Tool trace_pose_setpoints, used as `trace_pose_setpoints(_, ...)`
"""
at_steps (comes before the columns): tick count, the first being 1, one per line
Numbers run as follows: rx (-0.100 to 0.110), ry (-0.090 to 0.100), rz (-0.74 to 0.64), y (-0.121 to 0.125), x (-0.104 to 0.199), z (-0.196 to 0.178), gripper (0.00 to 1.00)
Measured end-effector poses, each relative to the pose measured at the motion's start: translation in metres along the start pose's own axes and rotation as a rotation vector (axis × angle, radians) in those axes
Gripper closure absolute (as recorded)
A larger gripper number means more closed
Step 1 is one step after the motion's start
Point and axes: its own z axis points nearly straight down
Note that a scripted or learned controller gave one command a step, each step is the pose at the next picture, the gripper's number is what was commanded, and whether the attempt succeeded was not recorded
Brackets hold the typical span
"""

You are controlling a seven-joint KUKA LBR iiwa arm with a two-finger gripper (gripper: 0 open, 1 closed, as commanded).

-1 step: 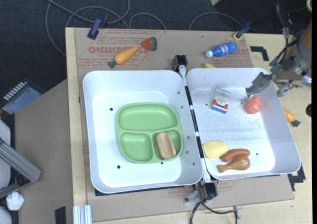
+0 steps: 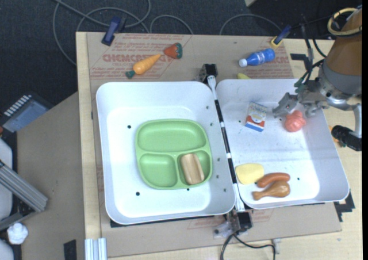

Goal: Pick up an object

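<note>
Bare white floor rings the green divided plate in the left bin, a bread roll in its lower-right compartment. Right bin: small carton upper middle; yellow piece, sausage and drumstick near the front edge. Gripper hovers over a pink object; fingers spread, gripping nothing.

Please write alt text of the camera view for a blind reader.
The gripper hangs over a pink object in the right bin, beside a small carton. The left bin holds a green tray.
</note>
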Motion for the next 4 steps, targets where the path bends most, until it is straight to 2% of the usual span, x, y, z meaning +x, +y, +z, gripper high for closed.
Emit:
trace_pose_setpoints(1,0.002,0.000,0.000,-0.007,-0.024,0.063,0.00)
trace_pose_setpoints(2,-0.010,-0.002,-0.002,0.046,0.031,0.076,0.00)
trace_pose_setpoints(3,-0.015,-0.004,-0.002,0.047,0.030,0.063,1.00)
trace_pose_setpoints(4,-0.001,0.001,-0.002,-0.011,0.100,-0.020,1.00)
